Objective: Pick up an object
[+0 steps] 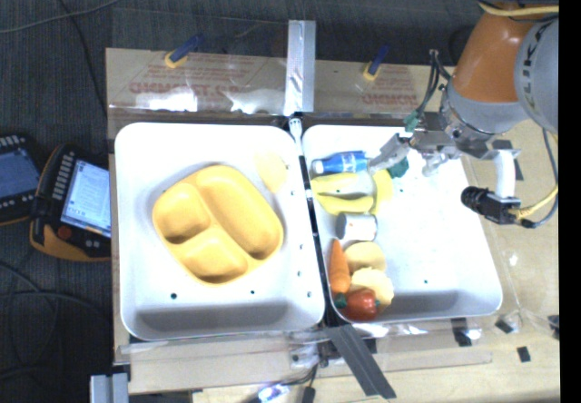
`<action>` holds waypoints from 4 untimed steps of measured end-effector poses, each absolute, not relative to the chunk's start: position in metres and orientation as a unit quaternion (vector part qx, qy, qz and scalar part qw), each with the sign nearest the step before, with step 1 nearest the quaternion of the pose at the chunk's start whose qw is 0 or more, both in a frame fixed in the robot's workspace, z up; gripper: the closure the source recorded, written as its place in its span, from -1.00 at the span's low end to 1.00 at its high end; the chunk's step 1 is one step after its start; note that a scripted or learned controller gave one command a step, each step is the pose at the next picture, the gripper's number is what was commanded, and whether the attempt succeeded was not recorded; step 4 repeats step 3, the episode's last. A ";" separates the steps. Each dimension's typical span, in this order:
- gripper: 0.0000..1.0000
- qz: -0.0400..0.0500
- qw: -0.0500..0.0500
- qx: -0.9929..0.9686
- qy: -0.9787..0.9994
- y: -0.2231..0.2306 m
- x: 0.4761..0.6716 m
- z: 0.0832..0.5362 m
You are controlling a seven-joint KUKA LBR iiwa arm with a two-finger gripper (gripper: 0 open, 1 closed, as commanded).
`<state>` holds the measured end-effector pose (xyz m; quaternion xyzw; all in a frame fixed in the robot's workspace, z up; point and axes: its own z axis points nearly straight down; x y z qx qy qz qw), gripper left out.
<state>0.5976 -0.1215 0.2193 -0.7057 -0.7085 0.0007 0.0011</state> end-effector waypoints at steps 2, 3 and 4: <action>1.00 0.003 0.002 -0.723 -0.691 -0.125 0.611 0.110; 1.00 0.002 0.000 -0.739 -0.673 -0.067 0.626 0.230; 1.00 0.002 0.000 -0.739 -0.673 -0.067 0.626 0.230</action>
